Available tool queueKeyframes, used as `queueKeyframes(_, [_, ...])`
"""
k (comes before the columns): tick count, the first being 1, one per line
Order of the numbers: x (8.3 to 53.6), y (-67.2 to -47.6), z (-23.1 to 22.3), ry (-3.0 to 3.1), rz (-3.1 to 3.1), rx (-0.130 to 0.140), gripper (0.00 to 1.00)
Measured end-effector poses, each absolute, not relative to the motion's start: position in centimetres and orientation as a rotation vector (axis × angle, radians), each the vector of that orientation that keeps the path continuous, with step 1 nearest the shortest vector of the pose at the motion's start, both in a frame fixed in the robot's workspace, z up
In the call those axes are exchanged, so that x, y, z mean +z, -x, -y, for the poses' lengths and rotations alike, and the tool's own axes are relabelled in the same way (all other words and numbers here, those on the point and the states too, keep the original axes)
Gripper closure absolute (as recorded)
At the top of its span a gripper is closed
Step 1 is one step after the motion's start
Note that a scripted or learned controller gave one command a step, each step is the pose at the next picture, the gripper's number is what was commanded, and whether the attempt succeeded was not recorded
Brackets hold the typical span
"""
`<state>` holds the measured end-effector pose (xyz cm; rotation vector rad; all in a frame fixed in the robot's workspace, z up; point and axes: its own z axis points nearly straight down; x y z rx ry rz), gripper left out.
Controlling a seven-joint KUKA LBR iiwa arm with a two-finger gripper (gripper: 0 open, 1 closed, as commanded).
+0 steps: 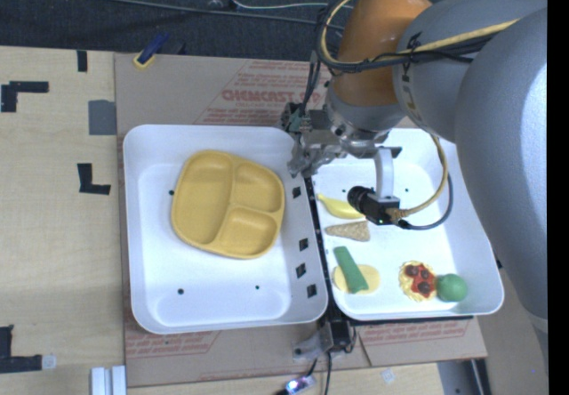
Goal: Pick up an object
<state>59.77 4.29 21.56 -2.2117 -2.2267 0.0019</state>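
Observation:
In the right bin (pixel 467 233) lie several toy foods: a yellow banana piece (pixel 339 205), a tan cone-shaped wafer (pixel 348 230), a green stick on a yellow disc (pixel 352 271), a small pizza piece (pixel 418 280) and a green ball (pixel 452 287). My gripper (pixel 307 160) hangs over the near-left corner of the right bin, by the divide between the bins, just up-left of the banana piece. The arm's wrist covers most of it.
The left bin (pixel 147 233) holds a yellow sectioned plate (pixel 228 204). The arm's big grey body fills the upper right above the right bin. A black cable loops over the right bin's middle. Brown cardboard lies under both bins.

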Motion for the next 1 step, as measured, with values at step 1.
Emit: queueKeyframes(1, [20.68,-57.27,-8.72,2.213,2.225,0.005,1.0])
